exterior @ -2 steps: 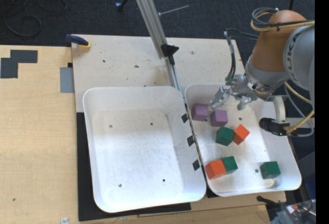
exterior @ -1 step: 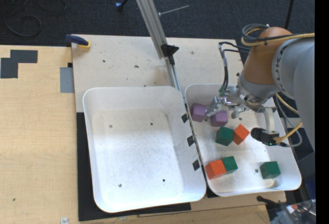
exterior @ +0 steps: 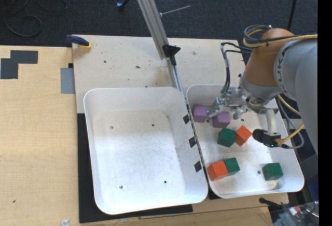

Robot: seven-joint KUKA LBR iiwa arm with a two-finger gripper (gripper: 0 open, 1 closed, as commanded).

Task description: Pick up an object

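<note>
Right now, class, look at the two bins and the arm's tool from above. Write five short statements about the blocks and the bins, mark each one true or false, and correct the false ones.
1. All the coloured blocks lie in the right white bin. True.
2. Two purple cube blocks lie near the tool. True.
3. One red cube block sits in the left white bin. False: both red cube blocks are in the right bin.
4. One green cube block sits alone near the right bin's front right corner. True.
5. There are five green cubes. False: three, the others at and.
</note>
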